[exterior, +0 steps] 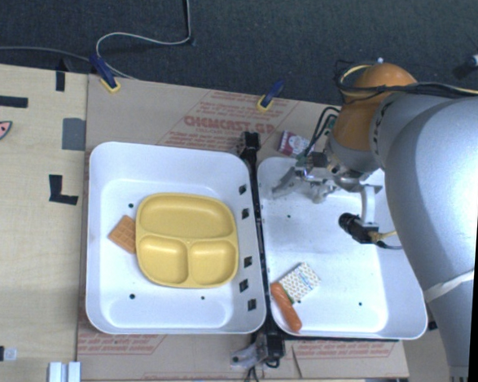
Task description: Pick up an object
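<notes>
Left bin (106, 218): divided tray (188, 240) at centre, a flat cracker-like piece (123, 234) tucked under the tray's left edge. Right bin (394, 303): small packet (299, 282) and carrot-like piece (286, 307) touching, right of the tray by the bins' shared wall; gripper (313, 181) over the far end.

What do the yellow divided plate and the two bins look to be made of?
Yellow divided plate: probably moulded plastic, matte to satin, judging by its uniform colour, rounded compartment walls and soft highlights. Left bin and right bin: likely thin white plastic with a smooth, faintly glossy finish, rounded corners and a shallow rolled rim. None of this is certain from look alone.
</notes>
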Controlling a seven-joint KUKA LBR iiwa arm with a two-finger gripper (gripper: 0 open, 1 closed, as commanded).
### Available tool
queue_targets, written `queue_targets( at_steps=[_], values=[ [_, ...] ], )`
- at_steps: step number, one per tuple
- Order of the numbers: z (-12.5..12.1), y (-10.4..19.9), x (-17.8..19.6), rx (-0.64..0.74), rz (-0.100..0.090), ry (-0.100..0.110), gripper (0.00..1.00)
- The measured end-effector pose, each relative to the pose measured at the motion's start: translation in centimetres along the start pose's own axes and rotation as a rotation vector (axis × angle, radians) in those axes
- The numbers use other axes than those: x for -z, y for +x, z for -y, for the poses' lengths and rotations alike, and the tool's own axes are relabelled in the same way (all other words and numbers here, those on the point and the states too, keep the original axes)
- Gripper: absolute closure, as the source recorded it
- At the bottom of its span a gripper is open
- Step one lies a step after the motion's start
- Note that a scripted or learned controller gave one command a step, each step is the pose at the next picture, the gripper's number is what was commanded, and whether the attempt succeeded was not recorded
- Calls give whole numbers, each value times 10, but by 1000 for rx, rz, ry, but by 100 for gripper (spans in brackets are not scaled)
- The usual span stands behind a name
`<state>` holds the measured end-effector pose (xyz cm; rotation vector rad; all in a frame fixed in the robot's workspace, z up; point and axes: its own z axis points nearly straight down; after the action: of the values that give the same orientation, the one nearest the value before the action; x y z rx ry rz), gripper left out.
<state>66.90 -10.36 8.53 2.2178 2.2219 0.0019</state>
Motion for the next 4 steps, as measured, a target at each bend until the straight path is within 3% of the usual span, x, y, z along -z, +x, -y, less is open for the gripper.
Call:
queue_targets(
  at_steps=[1,2,3,4],
  values=[
    [0,-1,10,1,4,0,100],
    [0,-1,10,1,4,1,0],
    [0,-1,20,2,6,1,100],
    [0,-1,19,2,6,1,0]
  ],
)
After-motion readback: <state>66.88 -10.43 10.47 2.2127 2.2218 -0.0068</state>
